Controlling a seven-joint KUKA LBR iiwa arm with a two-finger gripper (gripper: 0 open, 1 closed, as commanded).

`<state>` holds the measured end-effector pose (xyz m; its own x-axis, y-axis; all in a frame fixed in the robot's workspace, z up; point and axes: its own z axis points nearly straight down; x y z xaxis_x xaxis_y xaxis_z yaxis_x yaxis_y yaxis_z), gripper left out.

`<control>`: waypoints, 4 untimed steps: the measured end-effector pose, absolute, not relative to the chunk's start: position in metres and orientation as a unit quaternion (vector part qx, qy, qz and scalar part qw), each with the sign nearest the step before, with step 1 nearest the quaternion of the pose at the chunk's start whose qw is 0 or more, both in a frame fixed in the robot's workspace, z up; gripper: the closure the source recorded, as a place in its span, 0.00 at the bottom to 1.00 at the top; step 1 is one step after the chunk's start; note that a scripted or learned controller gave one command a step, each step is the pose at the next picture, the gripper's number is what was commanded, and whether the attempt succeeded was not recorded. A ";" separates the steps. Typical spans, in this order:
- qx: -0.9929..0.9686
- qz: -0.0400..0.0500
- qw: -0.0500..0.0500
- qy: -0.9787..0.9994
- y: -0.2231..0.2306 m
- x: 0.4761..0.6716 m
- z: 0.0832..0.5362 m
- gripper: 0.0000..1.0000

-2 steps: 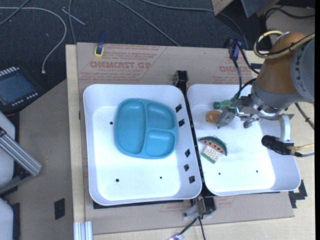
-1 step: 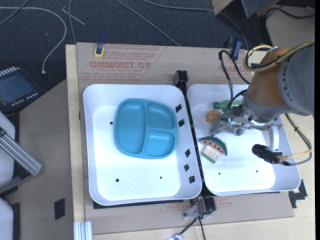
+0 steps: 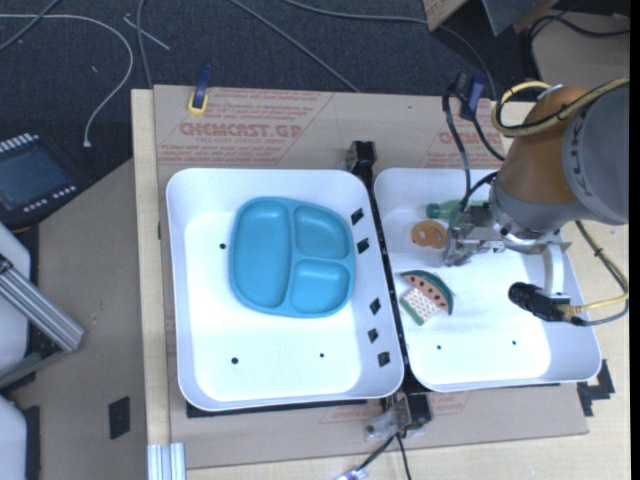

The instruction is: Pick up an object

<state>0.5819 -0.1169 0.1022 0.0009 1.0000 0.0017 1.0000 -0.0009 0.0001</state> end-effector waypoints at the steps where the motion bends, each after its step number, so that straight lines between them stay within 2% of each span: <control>1: -0.707 -0.002 -0.003 -0.707 -0.128 0.585 0.155 1.00; 2: -0.706 -0.002 -0.003 -0.708 -0.120 0.585 0.217 1.00; 3: -0.707 0.001 0.001 -0.707 -0.119 0.586 0.205 1.00; 4: -0.705 -0.001 0.001 -0.709 -0.069 0.581 0.218 1.00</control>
<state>0.5812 -0.0686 0.2185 -0.0054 1.0000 0.0032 1.0000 0.0054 -0.0005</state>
